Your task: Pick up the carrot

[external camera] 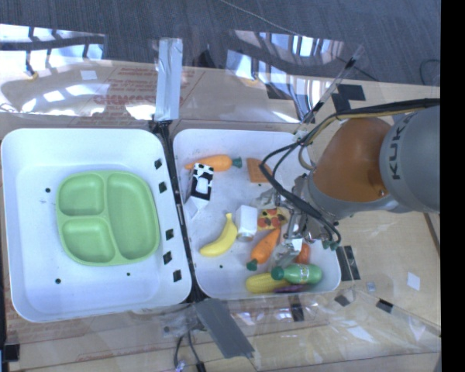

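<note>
In the lower right of the frame, the grey two-finger gripper (296, 235) hangs over the right white bin (217, 281); its state I cannot tell. The tapered orange plastic carrot (265, 244) lies just left, beside a yellow toy banana (222, 237). Best descend centred across the carrot's width, clear of neighbours

Glossy plastic banana (221, 239); matt green plastic tray (107, 217); smooth white bins (31, 285).

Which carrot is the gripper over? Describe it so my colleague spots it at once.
Look in the right white bin, at the cluttered near-right corner under the grey arm's gripper. The slim orange plastic carrot lies slanted there, green stem toward the yellow plastic banana. A second carrot lies apart, by the far wall.
</note>
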